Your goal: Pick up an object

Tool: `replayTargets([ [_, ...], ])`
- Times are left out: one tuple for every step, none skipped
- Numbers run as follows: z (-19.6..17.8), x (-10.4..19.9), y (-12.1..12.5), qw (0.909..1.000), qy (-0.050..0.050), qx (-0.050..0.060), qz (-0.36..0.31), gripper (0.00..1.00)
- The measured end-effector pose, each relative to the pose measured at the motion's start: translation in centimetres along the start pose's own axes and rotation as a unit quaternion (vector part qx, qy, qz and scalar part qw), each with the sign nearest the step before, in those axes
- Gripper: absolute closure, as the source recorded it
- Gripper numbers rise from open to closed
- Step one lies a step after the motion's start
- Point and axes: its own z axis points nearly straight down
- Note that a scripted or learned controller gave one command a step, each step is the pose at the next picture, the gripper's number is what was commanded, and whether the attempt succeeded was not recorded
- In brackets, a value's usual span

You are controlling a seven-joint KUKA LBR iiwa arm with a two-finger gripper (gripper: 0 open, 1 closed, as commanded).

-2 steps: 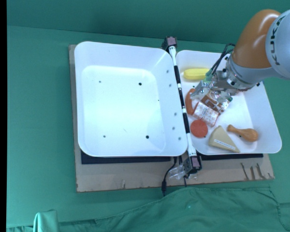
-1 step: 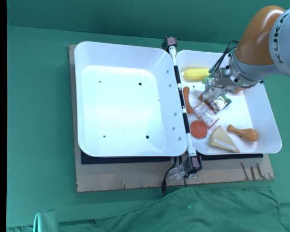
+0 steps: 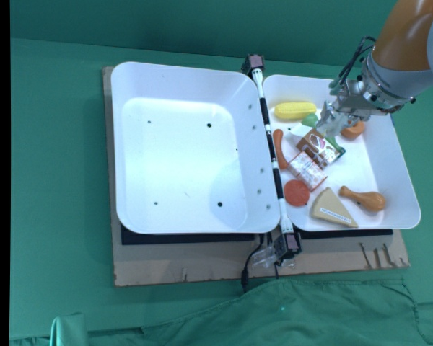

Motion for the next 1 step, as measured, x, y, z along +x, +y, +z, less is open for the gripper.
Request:
replayTargets([
  [-5.28,0.58,-0.44,1.0,0.0,-0.001,0.0,1.0],
])
